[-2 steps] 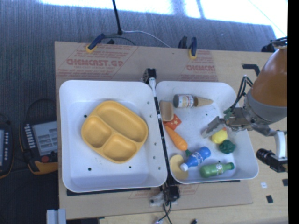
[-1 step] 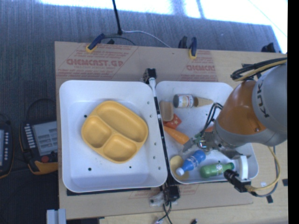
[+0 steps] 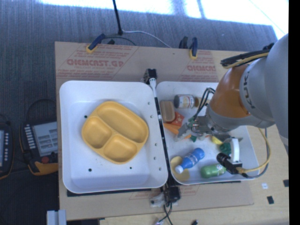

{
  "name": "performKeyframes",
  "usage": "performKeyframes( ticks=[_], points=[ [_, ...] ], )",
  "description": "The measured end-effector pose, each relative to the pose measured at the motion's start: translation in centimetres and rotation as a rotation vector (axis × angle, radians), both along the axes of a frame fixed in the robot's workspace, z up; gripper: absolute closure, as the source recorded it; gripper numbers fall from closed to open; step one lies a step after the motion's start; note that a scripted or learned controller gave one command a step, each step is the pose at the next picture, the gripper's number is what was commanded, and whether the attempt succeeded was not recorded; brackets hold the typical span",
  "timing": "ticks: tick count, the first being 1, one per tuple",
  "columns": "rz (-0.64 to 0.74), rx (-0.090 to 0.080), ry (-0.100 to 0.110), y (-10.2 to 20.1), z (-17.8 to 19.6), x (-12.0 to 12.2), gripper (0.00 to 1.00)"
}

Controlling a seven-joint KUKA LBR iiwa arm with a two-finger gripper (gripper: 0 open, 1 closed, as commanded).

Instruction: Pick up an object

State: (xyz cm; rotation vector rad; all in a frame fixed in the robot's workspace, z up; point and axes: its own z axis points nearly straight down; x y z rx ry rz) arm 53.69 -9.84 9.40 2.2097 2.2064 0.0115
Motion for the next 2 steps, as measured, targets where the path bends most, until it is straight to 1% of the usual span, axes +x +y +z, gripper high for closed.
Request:
performKeyframes(
  ticks=[2],
  points=[
    [0.002,0.002,0.006,-0.6,-0.1,7.9,0.00]
  ],
)
